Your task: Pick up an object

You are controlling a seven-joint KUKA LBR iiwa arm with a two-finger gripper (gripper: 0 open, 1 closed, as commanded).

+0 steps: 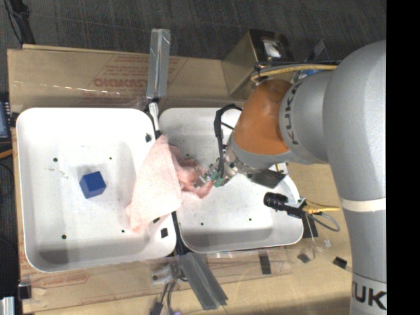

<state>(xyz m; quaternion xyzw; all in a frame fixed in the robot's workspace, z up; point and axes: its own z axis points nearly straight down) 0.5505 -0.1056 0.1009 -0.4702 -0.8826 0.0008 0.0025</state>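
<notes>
Pink speckled cloth lies draped over the divide between the two shallow white bins, its wide pale part spilling into the left bin and its bunched pink end resting in the right bin. I see my claw low in the right bin, at that bunched end and touching it, under the orange band of the grey arm. Whether the claw is gripping the cloth I cannot tell. A small blue cube sits alone in the left bin, well apart from the cloth.
</notes>
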